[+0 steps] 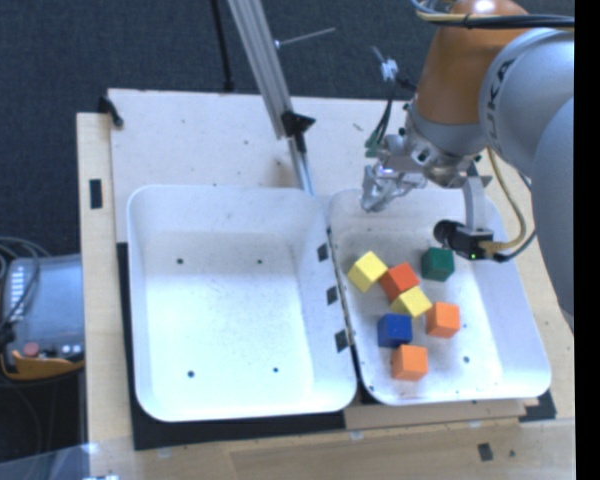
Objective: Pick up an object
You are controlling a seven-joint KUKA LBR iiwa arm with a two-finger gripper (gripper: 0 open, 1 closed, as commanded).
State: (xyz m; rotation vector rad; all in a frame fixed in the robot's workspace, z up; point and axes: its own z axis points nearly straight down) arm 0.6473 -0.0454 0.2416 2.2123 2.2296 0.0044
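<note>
Now, we list what we see, each place taken from the gripper.

Gripper [378, 196]: it hangs over the far left corner of the right bin [510, 313]; we cannot tell how it is set, and we see nothing in it.
Arm [500, 78]: grey with an orange band; it rises up and to the right of the gripper.
Yellow cube [367, 270]: nearest the gripper, just below it and apart from it.
Red cube [398, 280]: touching that yellow cube, on its right.
Green cube [438, 263]: below and to the right of the gripper, standing on its own.
Second yellow cube [414, 301]; blue cube [394, 329]; two orange cubes [442, 319] [410, 361]: clustered further below the gripper.
Left bin [180, 208]: to the gripper's left.
</note>
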